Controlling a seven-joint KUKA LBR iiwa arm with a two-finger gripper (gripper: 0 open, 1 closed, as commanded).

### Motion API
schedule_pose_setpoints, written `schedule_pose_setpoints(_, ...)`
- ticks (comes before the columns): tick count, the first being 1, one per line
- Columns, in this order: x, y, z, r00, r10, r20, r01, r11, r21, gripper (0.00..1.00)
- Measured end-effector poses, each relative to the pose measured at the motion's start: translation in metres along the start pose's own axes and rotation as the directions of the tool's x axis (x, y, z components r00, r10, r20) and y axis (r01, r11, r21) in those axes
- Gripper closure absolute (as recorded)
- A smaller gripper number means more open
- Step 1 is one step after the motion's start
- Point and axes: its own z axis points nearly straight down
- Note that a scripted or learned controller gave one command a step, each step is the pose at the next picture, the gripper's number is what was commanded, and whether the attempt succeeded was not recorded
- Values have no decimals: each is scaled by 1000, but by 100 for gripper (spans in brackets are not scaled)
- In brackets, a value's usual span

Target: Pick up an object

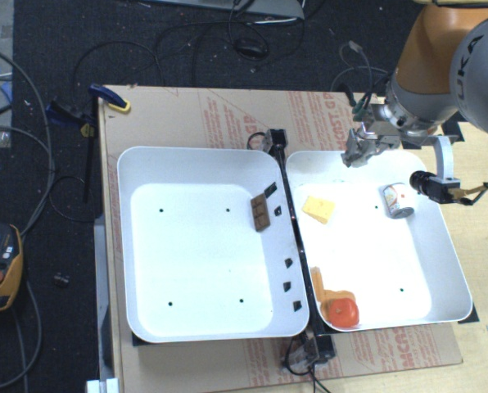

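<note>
We see the gripper (360,155) hanging over the far edge of the right bin (440,244), near its back rim, with the grey arm and its orange band reaching in from the right. We cannot tell whether its fingers are apart or together, and nothing shows between them. In that bin a yellow block (318,210) lies toward the left side, a small white can (397,200) lies on its side near the right wall, and a red tomato (341,311) sits in the near left corner, touching an orange piece (326,292). In the left bin (146,178) a brown bar (260,212) rests against the right wall.
</note>
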Motion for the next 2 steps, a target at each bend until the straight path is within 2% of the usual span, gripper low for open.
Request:
schedule_pose_setpoints(1, 53, -24, -3, 1000, -4, -1, 4, 1000, 2, 100)
schedule_pose_setpoints(2, 99, -37, 7, 1000, -4, -1, 4, 1000, 4, 100)
